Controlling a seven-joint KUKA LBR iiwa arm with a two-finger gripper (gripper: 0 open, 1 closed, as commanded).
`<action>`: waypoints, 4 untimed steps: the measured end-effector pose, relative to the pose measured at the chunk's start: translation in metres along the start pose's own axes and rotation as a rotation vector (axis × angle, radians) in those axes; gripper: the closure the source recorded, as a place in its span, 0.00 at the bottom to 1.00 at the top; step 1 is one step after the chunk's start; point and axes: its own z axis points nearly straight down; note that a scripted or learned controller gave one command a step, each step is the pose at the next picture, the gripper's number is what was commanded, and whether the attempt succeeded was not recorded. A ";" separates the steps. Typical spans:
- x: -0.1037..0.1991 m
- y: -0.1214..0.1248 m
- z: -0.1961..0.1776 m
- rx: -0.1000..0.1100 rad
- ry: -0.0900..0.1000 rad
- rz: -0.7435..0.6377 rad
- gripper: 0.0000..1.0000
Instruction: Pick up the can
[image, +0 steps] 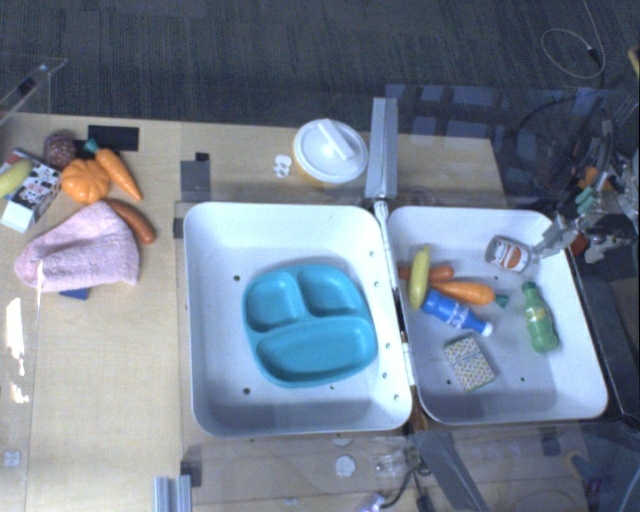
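Observation:
The can is small and silver with a red-orange label. It lies on its side in the back right part of the right bin. My gripper reaches in over the bin's right rim, just right of the can and close to its end. From this angle I cannot tell whether it touches the can. Nothing shows as held.
The right bin also holds a yellow banana, a carrot, a blue bottle, a green bottle and a checkered sponge. A blue divided plate lies in the left bin. A pink cloth and toy vegetables sit on the bench's left.

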 end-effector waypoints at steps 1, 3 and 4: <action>-0.010 0.051 0.148 0.003 0.000 0.173 0.00; -0.001 0.104 0.170 -0.008 -0.001 0.228 1.00; 0.063 0.101 0.036 -0.005 0.000 0.220 1.00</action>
